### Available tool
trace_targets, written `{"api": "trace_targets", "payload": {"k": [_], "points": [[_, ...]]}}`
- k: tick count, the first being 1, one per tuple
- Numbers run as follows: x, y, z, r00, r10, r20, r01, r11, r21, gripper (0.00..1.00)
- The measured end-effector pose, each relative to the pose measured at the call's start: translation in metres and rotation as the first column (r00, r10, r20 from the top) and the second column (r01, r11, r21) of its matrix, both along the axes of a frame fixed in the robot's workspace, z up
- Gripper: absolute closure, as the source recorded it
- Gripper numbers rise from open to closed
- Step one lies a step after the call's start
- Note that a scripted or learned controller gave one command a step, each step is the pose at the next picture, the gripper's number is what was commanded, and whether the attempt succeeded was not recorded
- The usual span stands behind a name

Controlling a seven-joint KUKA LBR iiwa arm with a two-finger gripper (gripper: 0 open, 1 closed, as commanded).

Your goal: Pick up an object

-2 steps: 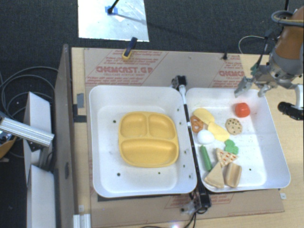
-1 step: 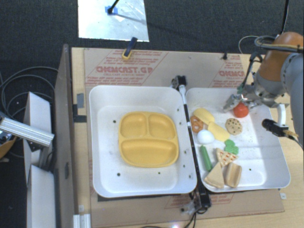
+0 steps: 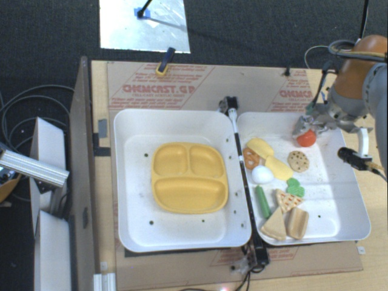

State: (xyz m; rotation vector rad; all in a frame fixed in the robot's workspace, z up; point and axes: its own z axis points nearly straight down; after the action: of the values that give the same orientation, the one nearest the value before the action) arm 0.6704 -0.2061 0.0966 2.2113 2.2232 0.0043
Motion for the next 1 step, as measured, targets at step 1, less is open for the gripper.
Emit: {"api": "trace_targets", "payload": {"k": [1], "points": [[0.0002, 0.0467, 0.0518, 1.0, 0.003, 0.001, -0.003, 1.0, 0.002, 1.0]]}}
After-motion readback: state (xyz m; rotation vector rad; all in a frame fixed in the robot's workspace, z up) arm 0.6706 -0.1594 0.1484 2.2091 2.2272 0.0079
